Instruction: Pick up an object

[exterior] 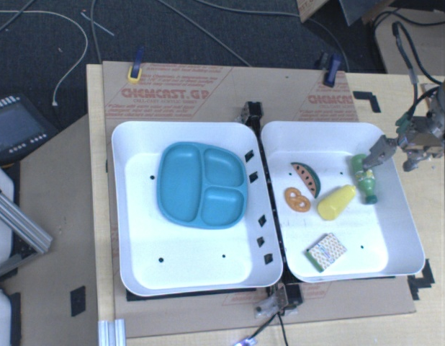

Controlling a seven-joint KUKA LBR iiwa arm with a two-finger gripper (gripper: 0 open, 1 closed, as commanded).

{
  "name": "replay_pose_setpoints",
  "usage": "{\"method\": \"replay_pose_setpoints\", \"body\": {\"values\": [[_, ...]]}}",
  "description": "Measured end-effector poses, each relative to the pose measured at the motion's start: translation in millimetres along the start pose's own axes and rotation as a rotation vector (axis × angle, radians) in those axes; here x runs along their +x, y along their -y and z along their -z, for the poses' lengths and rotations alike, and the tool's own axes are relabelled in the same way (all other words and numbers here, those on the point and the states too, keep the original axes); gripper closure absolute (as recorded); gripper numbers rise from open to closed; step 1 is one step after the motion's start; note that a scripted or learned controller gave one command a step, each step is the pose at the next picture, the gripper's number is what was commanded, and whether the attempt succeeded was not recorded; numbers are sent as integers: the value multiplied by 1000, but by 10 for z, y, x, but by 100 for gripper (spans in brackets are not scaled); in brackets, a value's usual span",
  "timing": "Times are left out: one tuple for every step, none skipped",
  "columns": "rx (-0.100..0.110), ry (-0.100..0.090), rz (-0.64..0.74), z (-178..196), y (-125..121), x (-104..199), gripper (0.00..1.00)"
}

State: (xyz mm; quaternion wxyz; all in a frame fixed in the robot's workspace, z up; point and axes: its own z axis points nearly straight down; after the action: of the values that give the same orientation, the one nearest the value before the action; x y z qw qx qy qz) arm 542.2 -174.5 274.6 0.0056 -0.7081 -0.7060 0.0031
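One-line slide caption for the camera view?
Gripper at right bin edge near green bottle; blue plate in left bin.

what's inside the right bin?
Right bin holds a watermelon slice, pretzel, yellow lemon-like toy, green bottle-like toy and a patterned sponge. The claw covers part of the green toy's top.

"CHEMCAST GP" on the bench board (165,92)
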Motion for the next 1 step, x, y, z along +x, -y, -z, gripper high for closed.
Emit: {"method": "replay_pose_setpoints", "body": {"values": [[-11,3,3,59,-20,4,0]]}}
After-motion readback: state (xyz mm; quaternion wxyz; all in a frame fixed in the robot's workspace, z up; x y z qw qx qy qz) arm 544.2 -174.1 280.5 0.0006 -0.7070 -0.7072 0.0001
